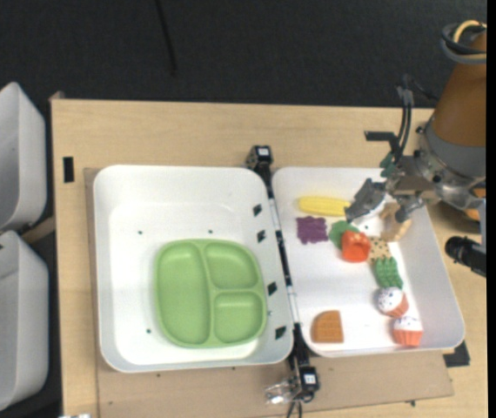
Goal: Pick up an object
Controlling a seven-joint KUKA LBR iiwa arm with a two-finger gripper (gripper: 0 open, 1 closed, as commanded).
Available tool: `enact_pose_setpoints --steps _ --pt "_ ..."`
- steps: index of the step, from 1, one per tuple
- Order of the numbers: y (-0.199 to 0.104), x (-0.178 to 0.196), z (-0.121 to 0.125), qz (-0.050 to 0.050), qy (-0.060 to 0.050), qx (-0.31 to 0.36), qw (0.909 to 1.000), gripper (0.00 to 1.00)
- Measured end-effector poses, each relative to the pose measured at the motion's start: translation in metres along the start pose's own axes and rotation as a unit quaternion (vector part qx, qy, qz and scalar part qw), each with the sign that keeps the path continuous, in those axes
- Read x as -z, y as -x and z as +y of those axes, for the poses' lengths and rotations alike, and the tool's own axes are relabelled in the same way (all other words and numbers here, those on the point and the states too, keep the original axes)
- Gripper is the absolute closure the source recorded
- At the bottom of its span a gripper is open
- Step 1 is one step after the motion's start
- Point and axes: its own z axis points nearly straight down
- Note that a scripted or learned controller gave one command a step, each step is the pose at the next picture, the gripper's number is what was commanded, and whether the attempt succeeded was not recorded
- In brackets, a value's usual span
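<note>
Arm [457,103] reaching from right | jaws apart, low over right bin [431,268]

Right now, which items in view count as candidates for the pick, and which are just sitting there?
Part of the job:
gripper
yellow corn
purple piece
orange-red toy
green block
round white toy
cupcake toy
brown biscuit
right bin

Lying about:
green divided plate
left bin
</note>
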Motion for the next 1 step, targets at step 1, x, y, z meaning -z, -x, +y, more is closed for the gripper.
enact_pose_setpoints --steps 1 --pt "-0.0001 0.0055 0.0016 -0.001 0.005 0.001 1.0000 0.00"
